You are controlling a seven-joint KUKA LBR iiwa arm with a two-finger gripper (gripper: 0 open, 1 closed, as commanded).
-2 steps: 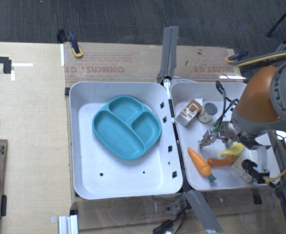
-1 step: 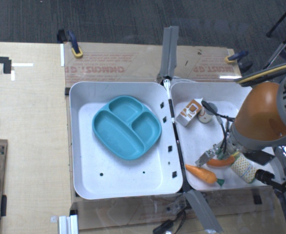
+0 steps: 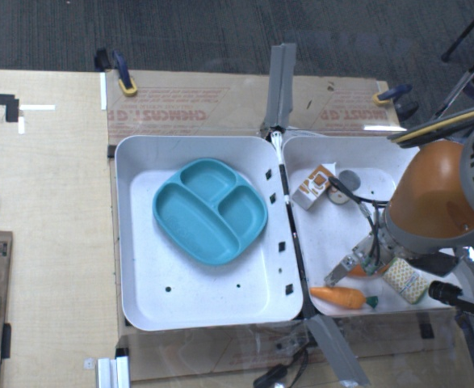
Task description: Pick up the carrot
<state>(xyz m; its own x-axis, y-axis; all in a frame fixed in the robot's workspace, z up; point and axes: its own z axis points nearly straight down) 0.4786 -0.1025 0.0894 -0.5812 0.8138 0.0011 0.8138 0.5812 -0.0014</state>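
**Q:** Since a single overhead camera supplies the scene, where does the carrot (image 3: 338, 297) lie?

**A:** Camera view: the carrot rests on the floor of the right bin (image 3: 333, 217), close against its near wall, lying roughly level with its green stub end toward the right; the left bin (image 3: 132, 217) holds a blue divided plate (image 3: 211, 210), well apart from it; a small brown-and-white carton (image 3: 312, 186) and a grey disc (image 3: 349, 178) sit toward the far side of the right bin, and a pale patterned cylinder (image 3: 404, 280) lies just right of the carrot.

**Q:** How is the carrot likely to handle?

**A:** By judgement, it is light, stiff and smooth-skinned, tapered, and so prone to roll or squirt out sideways if pinched near the thin tip; the thicker middle of the body, taken across its width, looks the safest hold; the nearby wall leaves little room on the near side.

**Q:** What is the arm's pose?

**A:** The arm (image 3: 434, 192) enters from the right, its orange band above the wrist, and bends down into the right bin; the pincer (image 3: 356, 265) hangs just above and beside the carrot's upper edge, tilted toward the left.

**Q:** And the state of the pincer?

**A:** Its state cannot be told from this view; the carrot lies on the bin floor, not in any visible grasp, so the pick is judged not yet made.
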